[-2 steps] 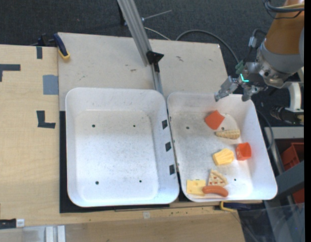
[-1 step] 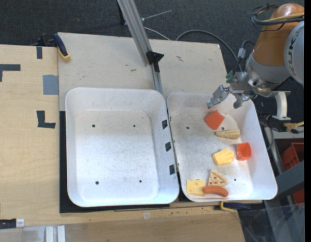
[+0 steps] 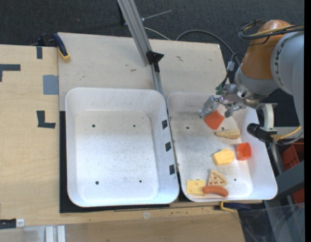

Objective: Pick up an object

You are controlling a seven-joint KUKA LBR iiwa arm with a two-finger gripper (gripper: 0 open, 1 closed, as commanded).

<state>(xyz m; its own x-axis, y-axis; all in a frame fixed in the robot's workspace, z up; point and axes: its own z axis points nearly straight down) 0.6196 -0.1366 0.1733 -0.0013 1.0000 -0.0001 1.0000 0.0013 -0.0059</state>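
The orange-red block (image 3: 214, 120) sits at the gripper (image 3: 217, 110), in the upper part of the right bin (image 3: 183, 135), and seems to be lifted slightly off the floor, though the slant of the view leaves that uncertain. The gripper's two grey fingers (image 3: 207, 106) reach down to the block's top edge, one at its left corner and one toward its right, so they look to be pinching it; the grip appears shallow, catching only the upper rim.

Taking the block as the landmark: just below and right of it lies a pale, long bread-like piece (image 3: 228, 133), its long axis running left to right. Further below sit a yellow cheese wedge (image 3: 223, 157) and, to the right of that, a small red cube (image 3: 243, 150). Well below, near the bin's lower rim, are a flat yellow slice (image 3: 195, 187), a pizza-like triangle (image 3: 216, 178) and a red sausage (image 3: 215, 190). Far to the left lies the left bin (image 3: 74, 135).

The block lies straight beneath the tool, so the coming move is likely a plain upward lift.
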